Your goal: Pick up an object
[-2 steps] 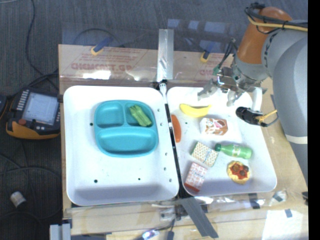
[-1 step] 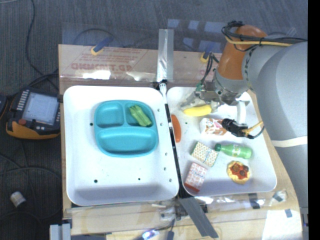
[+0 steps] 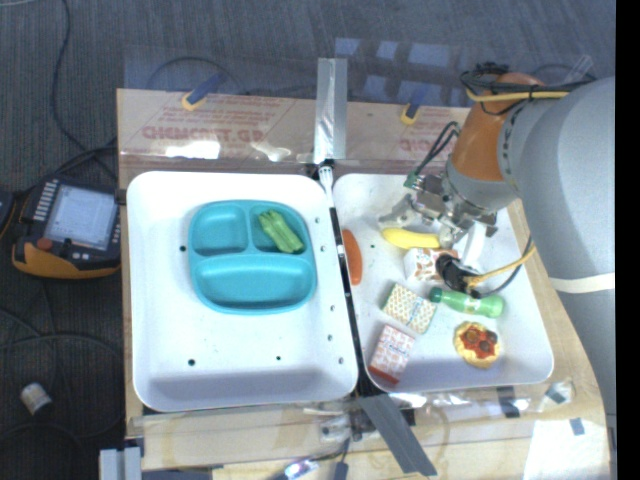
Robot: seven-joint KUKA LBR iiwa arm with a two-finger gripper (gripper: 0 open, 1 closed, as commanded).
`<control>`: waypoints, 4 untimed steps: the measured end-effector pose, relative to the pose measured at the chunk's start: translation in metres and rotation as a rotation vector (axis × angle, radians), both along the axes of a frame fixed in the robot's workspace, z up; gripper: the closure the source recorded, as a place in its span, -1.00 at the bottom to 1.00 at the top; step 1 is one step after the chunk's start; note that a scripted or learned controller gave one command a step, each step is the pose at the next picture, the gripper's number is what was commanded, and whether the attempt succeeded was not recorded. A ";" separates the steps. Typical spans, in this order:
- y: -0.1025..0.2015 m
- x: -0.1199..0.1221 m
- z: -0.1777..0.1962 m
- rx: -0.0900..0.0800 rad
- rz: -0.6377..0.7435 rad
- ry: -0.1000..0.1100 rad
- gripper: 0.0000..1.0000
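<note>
Banana (image 3: 411, 238), a small yellow toy piece, is taken as the likeliest object of the pick; it is seen lying in the right bin (image 3: 520, 363) just beneath and slightly to the view's left of the gripper (image 3: 449, 218). Its long axis is laid roughly across the view, left to right, so a grasp across its short width is judged to be called for. Whether the tool is released or clenched cannot be told, since its tip is masked by the wrist and cabling. Nothing is seen held. Just below the gripper a small white carton (image 3: 421, 265) is placed, then a green bottle (image 3: 466, 303), a patterned box (image 3: 408, 307), a second box (image 3: 391, 349) and a pizza toy (image 3: 477, 342). Well apart, in the left bin (image 3: 160, 358), a blue divided tray (image 3: 250, 256) is set with a green vegetable (image 3: 280, 231) in one compartment
</note>
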State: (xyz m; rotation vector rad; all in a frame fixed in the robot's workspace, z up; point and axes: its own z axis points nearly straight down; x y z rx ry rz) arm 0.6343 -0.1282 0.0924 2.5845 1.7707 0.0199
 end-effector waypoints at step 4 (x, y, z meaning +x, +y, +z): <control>-0.032 0.001 -0.004 -0.005 0.186 0.007 -1.00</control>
